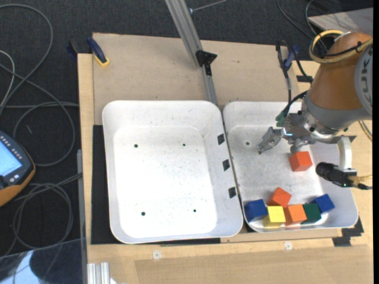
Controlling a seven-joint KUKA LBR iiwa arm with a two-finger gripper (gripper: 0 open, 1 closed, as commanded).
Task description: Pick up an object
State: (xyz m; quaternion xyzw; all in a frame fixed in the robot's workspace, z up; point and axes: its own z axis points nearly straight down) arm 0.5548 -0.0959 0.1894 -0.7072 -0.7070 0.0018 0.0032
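My gripper (280,145) hangs over the upper middle of the right bin (249,129), with its fingers spread open and nothing between them. One grey finger (267,141) points out to the left. An orange cube (301,160) lies on the bin floor just below and right of the gripper, apart from the fingers. Along the bin's front edge several more cubes are clustered: a blue cube (255,209), a yellow cube (276,214), two further orange cubes (281,196) (294,213), a green cube (311,210) and a second blue cube (324,203).
The left bin (160,170) lies beside the right one, with a raised divider (226,164) between them. A slanted metal bar (186,25) crosses the bench from the top. The arm's orange band (334,81) stands above the right bin's far right corner.
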